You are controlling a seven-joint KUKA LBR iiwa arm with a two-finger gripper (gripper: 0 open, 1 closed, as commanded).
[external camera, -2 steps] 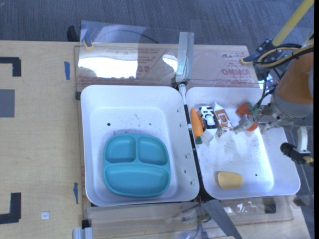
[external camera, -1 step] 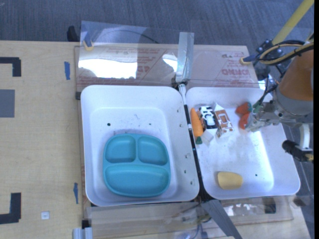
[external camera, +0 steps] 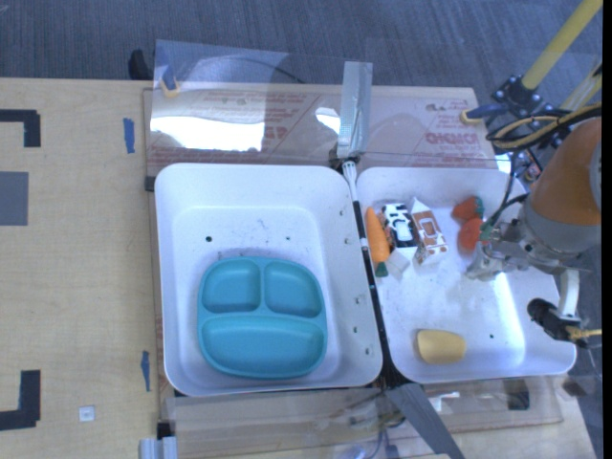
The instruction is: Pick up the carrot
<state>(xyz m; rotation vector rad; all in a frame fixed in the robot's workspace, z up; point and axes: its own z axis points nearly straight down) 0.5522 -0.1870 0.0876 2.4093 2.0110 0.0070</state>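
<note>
text: red print on clear sheets (external camera: pixel 421 127) | mirrored, too blurred to read

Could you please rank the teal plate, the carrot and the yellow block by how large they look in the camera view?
1. Teal plate, by far the largest.
2. Carrot and yellow block: too close to rank; the carrot looks longer but thinner, the block shorter and wider.

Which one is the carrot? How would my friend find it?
Look in the right bin, along its left wall beside the divider. The carrot lies there, next to a small black-and-white box. It is the long, thin orange thing with a green tip; the other orange pieces are short and chunky.
</note>
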